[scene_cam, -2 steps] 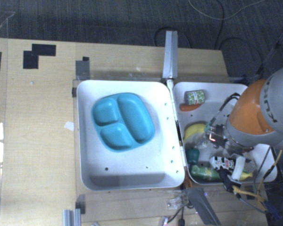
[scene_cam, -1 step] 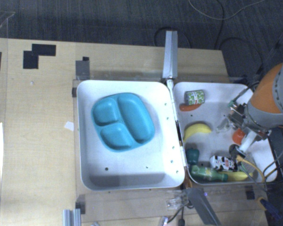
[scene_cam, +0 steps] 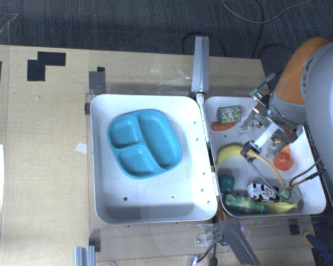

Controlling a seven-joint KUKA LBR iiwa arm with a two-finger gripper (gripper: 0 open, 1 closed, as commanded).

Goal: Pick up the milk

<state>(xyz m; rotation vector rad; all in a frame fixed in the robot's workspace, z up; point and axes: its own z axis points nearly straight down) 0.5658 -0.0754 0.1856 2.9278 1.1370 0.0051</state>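
Near edge of the right bin [scene_cam: 309, 190]: a green bottle [scene_cam: 244, 204] lies on its side along the rim, close to the near left corner, with a yellow banana-like piece [scene_cam: 283, 206] end to end with it toward the right. Milk [scene_cam: 263, 192] lies just behind these two, touching or nearly touching both. It is a small carton with black-and-white cow patches, lying flat. Long axis runs left to right, roughly parallel to the bin's near edge, with the right end dipping slightly toward that edge. Which end is the top cannot be told. No lettering on it is readable at this size. A dark teal object [scene_cam: 226, 182] stands left of the milk against the left wall. Mid-bin: an orange object [scene_cam: 283, 160] toward the right side, and a yellow banana [scene_cam: 232, 152] curving along the left side. The gripper [scene_cam: 259, 123] hangs over the bin's far half, well apart from the milk, holding nothing visible; whether it is open or closed cannot be told. Far left corner: a red-orange stick-shaped item [scene_cam: 223, 126], and behind it a green-and-white packet [scene_cam: 228, 114] whose print is too small to read. The left bin [scene_cam: 133, 201] carries a blue divided plate [scene_cam: 146, 143], three compartments, set toward its far edge. Black patches [scene_cam: 44, 64] mark the bench [scene_cam: 39, 148] at its far left corner.
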